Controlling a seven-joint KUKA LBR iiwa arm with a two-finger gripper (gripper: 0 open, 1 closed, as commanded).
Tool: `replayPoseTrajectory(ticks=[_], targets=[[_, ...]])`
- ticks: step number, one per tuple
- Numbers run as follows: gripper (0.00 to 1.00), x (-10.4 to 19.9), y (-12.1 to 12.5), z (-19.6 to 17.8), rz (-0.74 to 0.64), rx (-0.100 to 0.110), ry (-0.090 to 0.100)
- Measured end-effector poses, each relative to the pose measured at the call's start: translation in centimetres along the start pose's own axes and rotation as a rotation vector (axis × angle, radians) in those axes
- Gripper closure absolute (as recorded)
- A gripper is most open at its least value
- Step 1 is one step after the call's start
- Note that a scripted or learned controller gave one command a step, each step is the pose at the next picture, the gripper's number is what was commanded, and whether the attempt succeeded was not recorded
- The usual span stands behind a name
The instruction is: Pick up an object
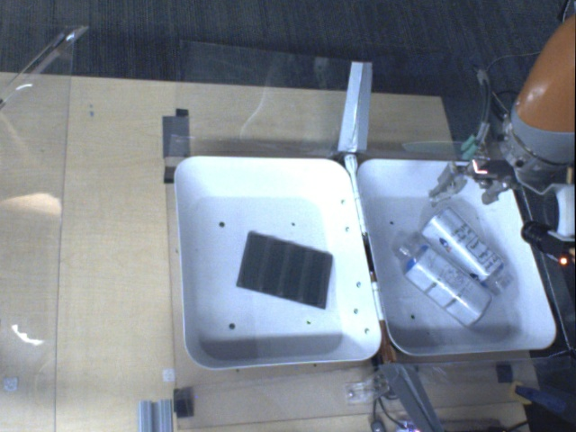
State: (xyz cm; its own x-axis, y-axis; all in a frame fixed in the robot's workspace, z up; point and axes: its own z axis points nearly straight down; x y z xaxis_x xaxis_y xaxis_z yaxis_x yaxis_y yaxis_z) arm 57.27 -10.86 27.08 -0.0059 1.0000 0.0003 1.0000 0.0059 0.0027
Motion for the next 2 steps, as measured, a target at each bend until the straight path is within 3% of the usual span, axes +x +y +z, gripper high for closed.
replayPoseTrajectory(ticks=[1,2], targets=[[0.00,-5.3,-3.3,12.0,-0.127,-0.011,-0.005],[0.00,-3.0,-0.9,13.3,-0.290,-0.060,-0.024]])
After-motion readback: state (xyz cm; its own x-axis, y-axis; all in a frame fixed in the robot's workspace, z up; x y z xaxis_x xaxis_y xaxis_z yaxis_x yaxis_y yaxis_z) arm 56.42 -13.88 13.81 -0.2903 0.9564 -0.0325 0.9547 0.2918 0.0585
